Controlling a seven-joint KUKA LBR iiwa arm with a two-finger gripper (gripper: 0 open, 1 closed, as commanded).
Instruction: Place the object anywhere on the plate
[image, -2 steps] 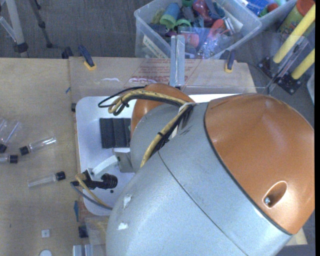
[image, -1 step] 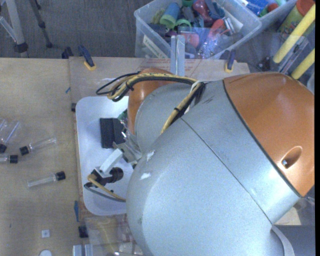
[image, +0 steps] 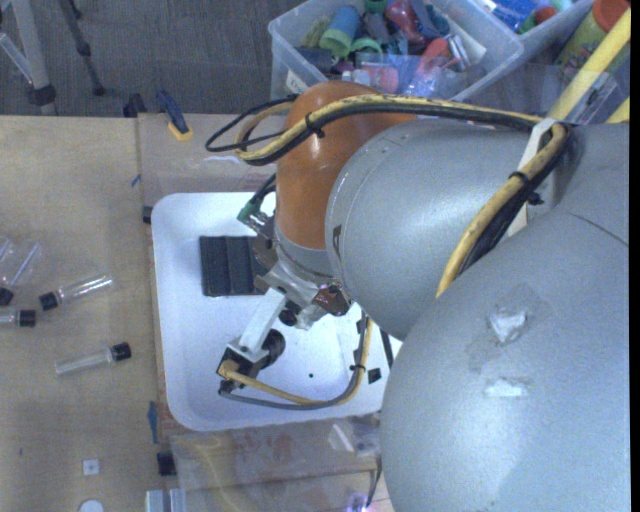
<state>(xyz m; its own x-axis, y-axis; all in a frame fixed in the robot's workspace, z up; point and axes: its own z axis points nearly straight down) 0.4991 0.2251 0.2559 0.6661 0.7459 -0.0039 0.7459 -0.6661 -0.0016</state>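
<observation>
The arm (image: 480, 300) was built of broad, rounded grey shells, with a glossy orange band (image: 305, 170) set above the wrist. Yellow and black cables (image: 400, 112) were run along its upper side, and a yellow cable (image: 300, 398) was looped beneath the white wrist fitting (image: 262, 335).

Wooden bench (image: 70, 180): white bin (image: 185, 395) on it; clear capped vials (image: 92, 356) scattered left.

Even, soft overhead light — white bin (image: 190, 300) bright, faint shadows; grainy, slightly soft throughout.
</observation>
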